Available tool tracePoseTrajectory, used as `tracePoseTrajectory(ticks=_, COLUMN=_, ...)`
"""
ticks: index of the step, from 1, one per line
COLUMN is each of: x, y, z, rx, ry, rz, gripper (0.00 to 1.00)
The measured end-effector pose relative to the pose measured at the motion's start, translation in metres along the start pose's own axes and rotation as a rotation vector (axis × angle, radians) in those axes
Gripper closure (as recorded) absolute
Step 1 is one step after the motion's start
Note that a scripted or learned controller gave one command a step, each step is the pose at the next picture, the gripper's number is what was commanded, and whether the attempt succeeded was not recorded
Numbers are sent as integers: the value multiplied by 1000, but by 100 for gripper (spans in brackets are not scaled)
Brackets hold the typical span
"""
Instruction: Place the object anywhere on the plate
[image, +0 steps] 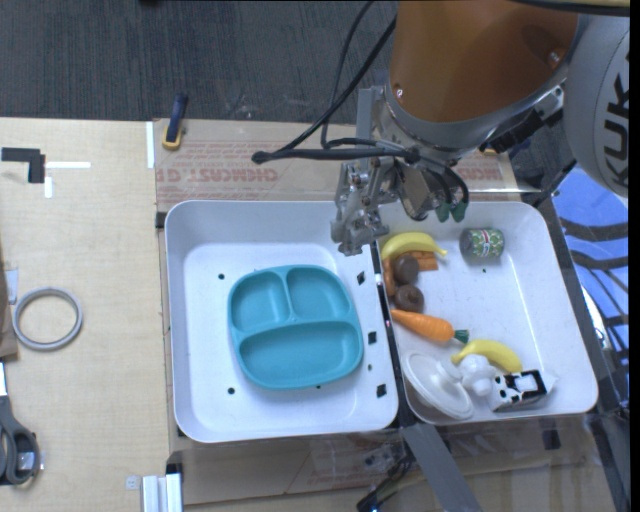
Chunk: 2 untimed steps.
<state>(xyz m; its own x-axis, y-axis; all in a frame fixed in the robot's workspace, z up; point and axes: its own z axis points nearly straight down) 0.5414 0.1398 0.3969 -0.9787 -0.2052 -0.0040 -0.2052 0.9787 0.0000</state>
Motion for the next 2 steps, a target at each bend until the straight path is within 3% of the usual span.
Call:
tracePoseTrajectory(ticks=1, x=28, y=-22, z=55, rx=0, ry=2, rz=-76, gripper=100)
tracePoseTrajectory(ticks=2, x=32, y=-4, z=-21, rx=0, ry=0, rz=-162, gripper=100)
